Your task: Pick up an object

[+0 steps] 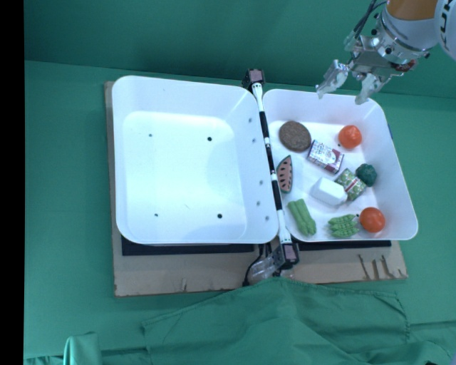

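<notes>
- The tool [350, 83] hung above the far rim of the right bin [401, 187], its two fingers spread apart with nothing between them.
- The arm [417, 16] entered from the upper right corner, an orange band showing above the wrist.
- All the objects lay in the right bin; the left bin [185, 160] sat just beside it, the two touching along a black-and-white strip [269, 153].
- Taking the white block [328, 191] near the middle of the right bin as the landmark:
- A brown round patty [294, 135] lay beyond it, toward the far left.
- A small red-and-white carton [325, 156] lay just beyond it; its print was too small to read.
- An orange ball [350, 137] lay beyond it to the right, nearest the tool.
- A green-patterned packet [351, 184] touched its right side; no writing on it could be made out.
- A dark green broccoli piece [367, 174] sat right of that packet.
- A watermelon slice [285, 174] lay to its left, by the bin wall.
- A green pod-like vegetable [302, 217] lay nearer the camera, to the left.
- A bunch of green beans [343, 226] lay nearer the camera, touching a second orange ball [372, 219].
- Both bins rested on a cardboard sheet [178, 274] on the green tabletop [64, 178], with a green cloth [285, 324] bunched along the near edge.
</notes>
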Robot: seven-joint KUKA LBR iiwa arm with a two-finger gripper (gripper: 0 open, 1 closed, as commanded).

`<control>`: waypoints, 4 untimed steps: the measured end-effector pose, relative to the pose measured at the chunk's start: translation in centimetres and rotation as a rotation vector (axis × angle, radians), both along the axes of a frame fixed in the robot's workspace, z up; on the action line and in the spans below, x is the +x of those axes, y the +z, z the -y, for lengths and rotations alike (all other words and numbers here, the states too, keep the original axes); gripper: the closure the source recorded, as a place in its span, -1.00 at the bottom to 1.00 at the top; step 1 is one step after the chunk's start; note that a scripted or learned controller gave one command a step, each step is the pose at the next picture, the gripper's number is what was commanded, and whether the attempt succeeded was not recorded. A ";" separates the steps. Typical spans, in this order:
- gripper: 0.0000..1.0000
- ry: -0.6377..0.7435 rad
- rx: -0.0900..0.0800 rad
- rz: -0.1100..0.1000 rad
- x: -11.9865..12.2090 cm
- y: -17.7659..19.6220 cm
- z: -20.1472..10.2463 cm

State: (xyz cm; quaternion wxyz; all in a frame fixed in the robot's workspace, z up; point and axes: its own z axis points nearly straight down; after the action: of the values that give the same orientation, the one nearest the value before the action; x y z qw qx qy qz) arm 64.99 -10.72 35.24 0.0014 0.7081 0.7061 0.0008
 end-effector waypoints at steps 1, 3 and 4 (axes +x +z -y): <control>-1.00 -0.006 0.000 -0.010 -4.7 -8.5 3.9; -1.00 -0.003 0.000 -0.002 -13.6 -7.8 2.0; -1.00 -0.003 -0.002 0.004 -8.4 -13.2 6.9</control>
State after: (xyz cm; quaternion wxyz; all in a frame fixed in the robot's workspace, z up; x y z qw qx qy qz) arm 56.61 -17.67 22.05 0.0036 0.7090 0.7052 0.0017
